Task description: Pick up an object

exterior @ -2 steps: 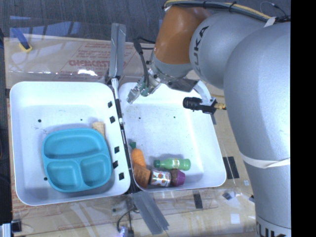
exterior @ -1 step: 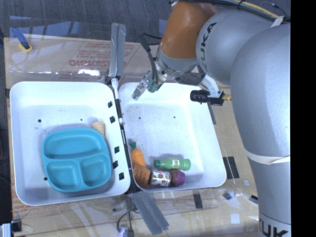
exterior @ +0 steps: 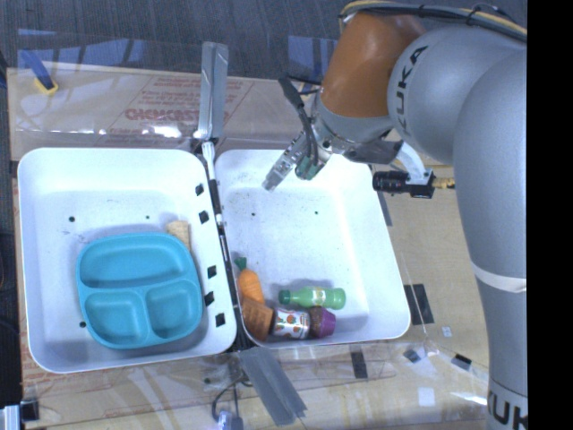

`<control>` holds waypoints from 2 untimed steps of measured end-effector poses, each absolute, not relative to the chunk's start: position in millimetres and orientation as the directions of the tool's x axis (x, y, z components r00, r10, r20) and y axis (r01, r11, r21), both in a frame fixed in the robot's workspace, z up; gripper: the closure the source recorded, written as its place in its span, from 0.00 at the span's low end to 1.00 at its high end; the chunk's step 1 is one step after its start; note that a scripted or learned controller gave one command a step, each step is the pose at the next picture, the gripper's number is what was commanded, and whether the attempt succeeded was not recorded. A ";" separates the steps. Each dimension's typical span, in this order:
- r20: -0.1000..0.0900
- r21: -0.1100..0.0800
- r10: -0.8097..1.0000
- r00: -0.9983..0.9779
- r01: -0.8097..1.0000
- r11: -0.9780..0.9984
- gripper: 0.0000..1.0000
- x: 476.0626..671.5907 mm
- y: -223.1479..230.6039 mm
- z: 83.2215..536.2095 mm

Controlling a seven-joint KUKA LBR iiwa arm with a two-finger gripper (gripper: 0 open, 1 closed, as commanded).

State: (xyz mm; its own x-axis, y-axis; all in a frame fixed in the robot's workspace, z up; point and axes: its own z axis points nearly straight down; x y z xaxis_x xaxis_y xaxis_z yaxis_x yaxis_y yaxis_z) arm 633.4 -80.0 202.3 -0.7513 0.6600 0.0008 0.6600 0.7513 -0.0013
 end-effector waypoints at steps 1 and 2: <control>-0.003 0.001 0.513 -0.858 0.513 0.858 1.00 652.2 -14.1 192.7; 0.000 -0.001 0.512 -0.859 0.512 0.859 1.00 630.7 -47.0 206.0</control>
